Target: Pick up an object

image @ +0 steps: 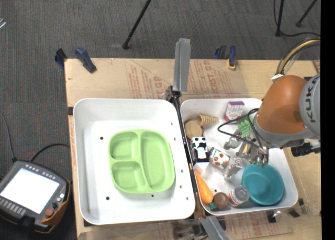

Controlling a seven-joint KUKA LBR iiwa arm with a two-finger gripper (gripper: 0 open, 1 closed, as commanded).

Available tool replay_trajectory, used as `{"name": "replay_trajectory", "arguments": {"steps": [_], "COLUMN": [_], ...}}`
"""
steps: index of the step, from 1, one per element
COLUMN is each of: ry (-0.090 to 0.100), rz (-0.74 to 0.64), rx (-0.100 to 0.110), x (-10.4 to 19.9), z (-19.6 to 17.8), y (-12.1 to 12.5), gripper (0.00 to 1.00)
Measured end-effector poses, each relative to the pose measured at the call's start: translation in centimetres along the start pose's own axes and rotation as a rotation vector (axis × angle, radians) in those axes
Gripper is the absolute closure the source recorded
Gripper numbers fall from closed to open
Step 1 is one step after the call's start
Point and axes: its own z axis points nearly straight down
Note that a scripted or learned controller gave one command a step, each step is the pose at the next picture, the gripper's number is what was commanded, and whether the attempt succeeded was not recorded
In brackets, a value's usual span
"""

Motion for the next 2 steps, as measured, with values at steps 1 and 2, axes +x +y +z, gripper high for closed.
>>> {"name": "replay_trajectory", "arguments": {"steps": [1, 2], "ry": [0.0, 0.004], "rz": [0.165, 0.251], "rx": [0.001, 0.003], "x": [-4.7, 1.6], "z": [0.0, 0.1], "y": [1.9, -2.3], "gripper": [0.0, 0.0]}}
